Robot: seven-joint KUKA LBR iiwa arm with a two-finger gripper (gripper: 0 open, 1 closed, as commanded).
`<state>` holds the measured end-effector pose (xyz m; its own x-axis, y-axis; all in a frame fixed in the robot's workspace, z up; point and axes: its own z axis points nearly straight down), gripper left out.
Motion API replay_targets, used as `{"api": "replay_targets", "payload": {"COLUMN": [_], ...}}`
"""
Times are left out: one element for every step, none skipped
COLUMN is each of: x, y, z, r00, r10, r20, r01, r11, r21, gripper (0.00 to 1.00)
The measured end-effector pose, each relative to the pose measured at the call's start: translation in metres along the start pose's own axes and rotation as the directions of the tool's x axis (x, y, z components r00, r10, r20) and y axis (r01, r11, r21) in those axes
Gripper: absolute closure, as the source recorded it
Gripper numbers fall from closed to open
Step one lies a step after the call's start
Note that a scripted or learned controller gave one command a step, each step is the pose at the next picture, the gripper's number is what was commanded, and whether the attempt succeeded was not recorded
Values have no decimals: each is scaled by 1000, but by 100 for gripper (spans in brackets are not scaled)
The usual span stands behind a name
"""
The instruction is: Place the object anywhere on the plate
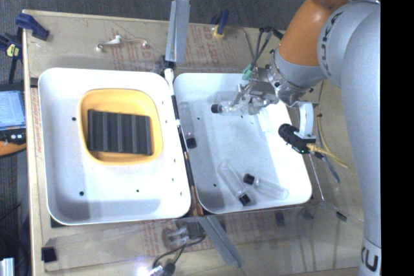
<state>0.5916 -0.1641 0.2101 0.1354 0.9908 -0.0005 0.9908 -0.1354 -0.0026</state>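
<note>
Rounded yellow plate (119, 99), ribbed dark insert (120, 132)

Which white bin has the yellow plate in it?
The left bin. A yellow plate with a dark ridged middle sits in it. The right bin holds clear tubes with black caps, and the gripper is over it.

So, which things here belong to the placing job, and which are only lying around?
Belong to the job:
- yellow plate with a dark ridged insert, in the left bin
- clear tubes with black caps, in the right bin
- gripper, over the right bin's far side

Just lying about:
- blue clamps on the bench edge
- grey metal bar behind the bins
</note>
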Motion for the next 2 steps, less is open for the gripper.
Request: {"api": "replay_targets", "payload": {"x": [56,98], "y": [53,22], "z": [-10,19], "r00": [977,863], "r10": [-215,-505], "r20": [0,-1], "r01": [215,505], "r11": [977,863], "r21": [-2,2], "gripper": [100,100]}}
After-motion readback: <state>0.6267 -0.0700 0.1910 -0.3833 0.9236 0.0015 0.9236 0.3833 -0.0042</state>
